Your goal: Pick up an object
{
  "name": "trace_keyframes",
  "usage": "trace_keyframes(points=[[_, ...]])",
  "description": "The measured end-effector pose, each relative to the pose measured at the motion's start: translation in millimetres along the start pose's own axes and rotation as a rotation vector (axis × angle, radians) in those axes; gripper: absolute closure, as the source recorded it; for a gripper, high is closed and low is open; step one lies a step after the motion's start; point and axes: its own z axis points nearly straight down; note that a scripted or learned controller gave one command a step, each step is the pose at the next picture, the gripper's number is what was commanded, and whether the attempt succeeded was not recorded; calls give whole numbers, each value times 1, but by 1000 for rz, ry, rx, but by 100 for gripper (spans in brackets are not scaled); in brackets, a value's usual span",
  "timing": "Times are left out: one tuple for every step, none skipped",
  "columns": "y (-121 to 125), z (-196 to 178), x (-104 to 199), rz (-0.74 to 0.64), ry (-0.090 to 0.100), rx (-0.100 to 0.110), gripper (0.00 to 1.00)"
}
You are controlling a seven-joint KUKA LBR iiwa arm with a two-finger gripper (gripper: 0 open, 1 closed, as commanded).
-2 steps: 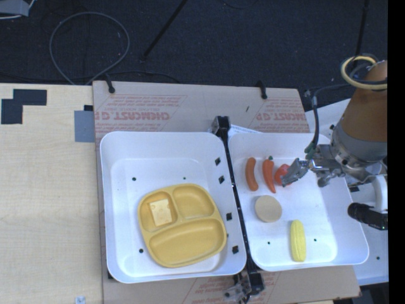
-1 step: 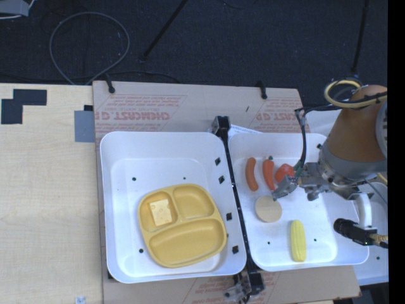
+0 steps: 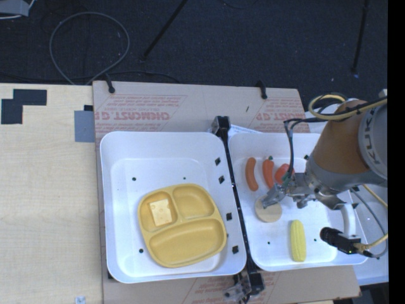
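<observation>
The gripper (image 3: 276, 198) hangs low over the middle of the right bin (image 3: 329, 258), just above a tan round disc (image 3: 268, 211) — how wide it stands I cannot tell. Two sausages (image 3: 252, 173) lie beside it toward the bin's far edge, a corn cob (image 3: 297, 240) toward the near edge. The disc looks light, stiff and flat — best pinched across its rim; the left bin (image 3: 120, 170) holds a yellow tray (image 3: 183, 239).
</observation>
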Motion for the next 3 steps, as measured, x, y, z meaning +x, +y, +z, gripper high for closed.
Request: trace_keyframes(points=[[1, -13, -2, 5, -1, -3, 100], [-3, -63, -13, 4, -3, -9, 100], [-1, -106, -13, -1, -3, -11, 100]])
